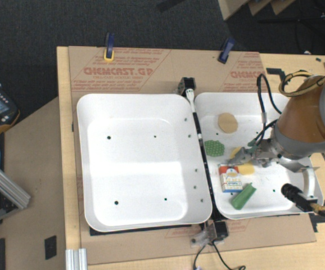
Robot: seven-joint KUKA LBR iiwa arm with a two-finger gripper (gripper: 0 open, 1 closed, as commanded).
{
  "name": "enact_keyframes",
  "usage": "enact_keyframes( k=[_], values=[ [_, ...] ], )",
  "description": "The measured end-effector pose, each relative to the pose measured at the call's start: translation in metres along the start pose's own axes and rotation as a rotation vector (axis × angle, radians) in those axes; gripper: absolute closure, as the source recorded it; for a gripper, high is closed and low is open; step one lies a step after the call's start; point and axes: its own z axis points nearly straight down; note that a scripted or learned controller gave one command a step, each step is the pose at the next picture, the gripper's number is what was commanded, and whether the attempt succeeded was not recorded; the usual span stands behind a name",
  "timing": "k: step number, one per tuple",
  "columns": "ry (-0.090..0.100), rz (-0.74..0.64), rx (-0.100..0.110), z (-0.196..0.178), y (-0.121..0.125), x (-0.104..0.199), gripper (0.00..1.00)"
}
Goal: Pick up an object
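Arm's gripper (251, 157) sits low in right bin (275, 204) over a yellow object (242, 167), grip state unclear, with red-white box (230, 180), green block (243, 197), green scrubby (213, 148), tan disc (227, 122) nearby.

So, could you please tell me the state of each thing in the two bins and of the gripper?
Left bin: bare white floor showing.
Right bin: holds all the objects.
Tan disc: lying flat, apart from the rest.
Green ball: resting by the divider.
Yellow piece: lying under the gripper.
Box: lying flat.
Green block: lying tilted, touching the box.
Gripper: low over the yellow piece.
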Motion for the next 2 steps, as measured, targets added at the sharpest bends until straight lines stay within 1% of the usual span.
enact_keyframes(
  k=[2],
  values=[
    [0.0, 0.0, 0.0, 0.0, 0.0, 0.0, 0.0]
  ],
)
